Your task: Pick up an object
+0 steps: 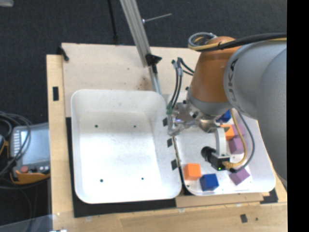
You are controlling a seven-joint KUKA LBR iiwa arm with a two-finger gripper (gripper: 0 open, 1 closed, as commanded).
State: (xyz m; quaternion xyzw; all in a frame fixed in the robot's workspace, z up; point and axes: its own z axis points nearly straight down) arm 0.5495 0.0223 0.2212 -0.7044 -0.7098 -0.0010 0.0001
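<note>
Counter (101, 64): carries two white bins.
Arm (251, 71): I see it reach in from 3 o'clock, over the right bin (190, 146). Jaws: I cannot tell their state.
Left bin (79, 103): at 9 o'clock.
Orange cube (193, 170): the right bin's 6 o'clock edge. Blue cube (209, 181) is just beside it, and a purple block (239, 176) is at that cube's 3 o'clock.

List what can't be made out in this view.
- Right bin: its far part lies under the arm, so whatever is there can't be counted.
- Far blue block: mostly covered by the arm; its shape is unclear.
- Far orange block: partly behind the arm's cable, too small to judge its form.
</note>
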